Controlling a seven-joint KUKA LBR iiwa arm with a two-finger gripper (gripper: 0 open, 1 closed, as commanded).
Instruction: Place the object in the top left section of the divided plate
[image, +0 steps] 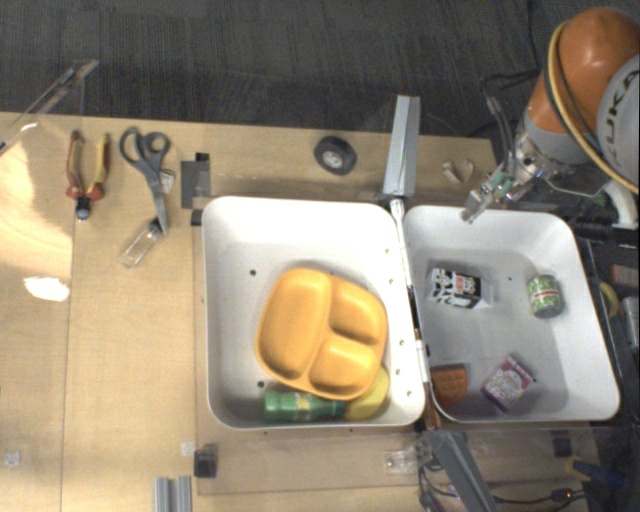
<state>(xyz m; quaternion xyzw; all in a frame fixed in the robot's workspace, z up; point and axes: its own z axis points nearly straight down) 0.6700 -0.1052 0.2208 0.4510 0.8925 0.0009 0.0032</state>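
A yellow divided plate (322, 330) lies tilted in the left white bin (235, 260), its three sections facing up. In the right bin (580, 385) lie a black-and-white carton (455, 287), a small green can (544, 296), an orange-brown block (450, 381) and a purple packet (508, 383). My gripper (480, 205) hangs at the right bin's back left rim, above and away from all these objects, with nothing seen in it. The grey arm with its orange band (590, 60) rises behind it at the top right.
A green bottle (298, 405) and a yellow object (374, 396) peek out from under the plate's front edge. Scissors (150, 165), pliers (85, 170) and a tape roll (335, 154) lie on the wooden bench behind the bins. A grey metal bar (403, 145) stands between the bins.
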